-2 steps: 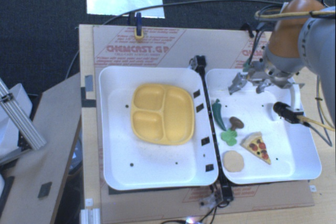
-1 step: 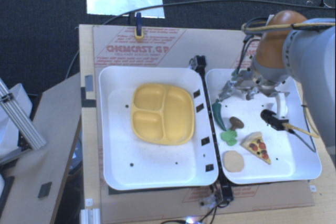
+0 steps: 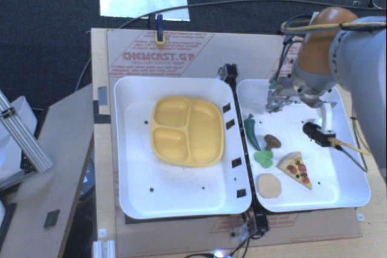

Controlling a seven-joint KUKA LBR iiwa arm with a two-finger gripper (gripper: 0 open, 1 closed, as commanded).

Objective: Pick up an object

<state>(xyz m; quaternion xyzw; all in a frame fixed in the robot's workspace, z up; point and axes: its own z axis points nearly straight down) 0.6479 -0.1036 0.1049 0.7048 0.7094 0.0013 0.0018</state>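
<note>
The gripper (image 3: 273, 106) hangs over the far left part of the right bin (image 3: 341, 181), above bare floor; how wide it stands cannot be told. Nearer, along that bin's left side, lie a green pepper (image 3: 251, 130), a brown mushroom (image 3: 272, 142), a green leaf (image 3: 263, 158), a pizza slice (image 3: 295, 169) and a tan cookie (image 3: 269, 185). The left bin (image 3: 136, 160) holds a yellow divided plate (image 3: 186, 130).

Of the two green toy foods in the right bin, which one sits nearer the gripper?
The long, slim green pepper. The other green piece, short and lumpy, lies farther from the gripper, past the brown mushroom.
</note>
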